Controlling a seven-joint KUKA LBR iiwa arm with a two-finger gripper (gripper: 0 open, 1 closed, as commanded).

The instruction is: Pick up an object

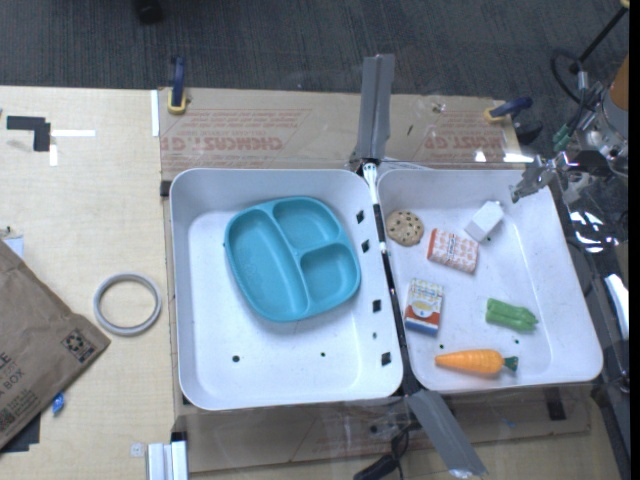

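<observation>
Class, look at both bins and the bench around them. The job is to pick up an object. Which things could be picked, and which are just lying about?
Belong to the job:
cookie
white block
red-and-white packet
small carton
green vegetable
carrot
blue divided plate
gripper

Just lying about:
tape ring
brown paper bag
clamps

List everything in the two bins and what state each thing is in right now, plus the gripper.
Blue plate: lying flat in the left bin, compartments bare.
Cookie: flat, right bin.
Pink packet: lying flat.
White block: resting loose.
Small carton: lying on its side.
Green vegetable: lying flat.
Carrot: lying on its side.
Gripper: above the right bin's far corner, holding nothing visible.
</observation>
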